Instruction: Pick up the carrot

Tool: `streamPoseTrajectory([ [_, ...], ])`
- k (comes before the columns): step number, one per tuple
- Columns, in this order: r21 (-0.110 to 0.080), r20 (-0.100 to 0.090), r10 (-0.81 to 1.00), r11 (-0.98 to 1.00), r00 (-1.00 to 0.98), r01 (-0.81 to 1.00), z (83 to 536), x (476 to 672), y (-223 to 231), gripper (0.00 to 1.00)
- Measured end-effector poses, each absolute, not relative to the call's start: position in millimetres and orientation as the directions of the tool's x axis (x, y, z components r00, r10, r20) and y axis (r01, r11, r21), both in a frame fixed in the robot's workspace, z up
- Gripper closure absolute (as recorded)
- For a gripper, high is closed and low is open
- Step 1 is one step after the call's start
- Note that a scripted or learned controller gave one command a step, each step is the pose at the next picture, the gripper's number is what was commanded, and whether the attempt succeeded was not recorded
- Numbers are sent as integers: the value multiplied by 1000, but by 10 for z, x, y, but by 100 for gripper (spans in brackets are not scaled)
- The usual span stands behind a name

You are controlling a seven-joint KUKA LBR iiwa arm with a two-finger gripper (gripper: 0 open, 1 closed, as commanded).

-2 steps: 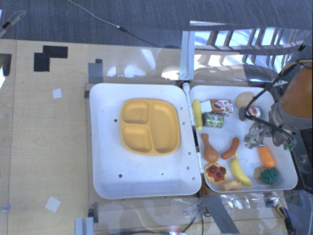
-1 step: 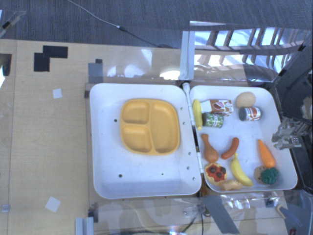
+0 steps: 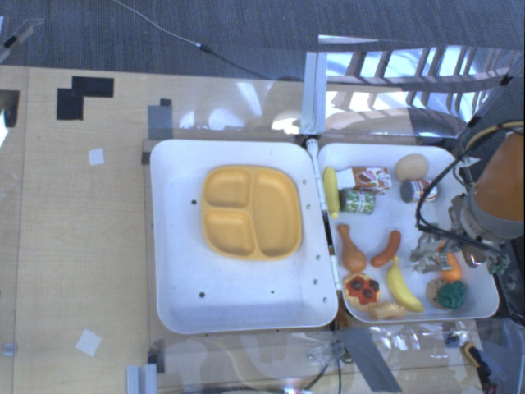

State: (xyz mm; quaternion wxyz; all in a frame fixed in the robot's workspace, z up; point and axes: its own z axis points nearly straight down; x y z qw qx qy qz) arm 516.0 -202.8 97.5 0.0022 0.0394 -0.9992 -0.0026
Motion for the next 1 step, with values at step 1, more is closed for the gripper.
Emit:
streamPoseTrajectory([
  [1,-9,-18,-169,986,-986,-168,2029,5251,-2062,100],
])
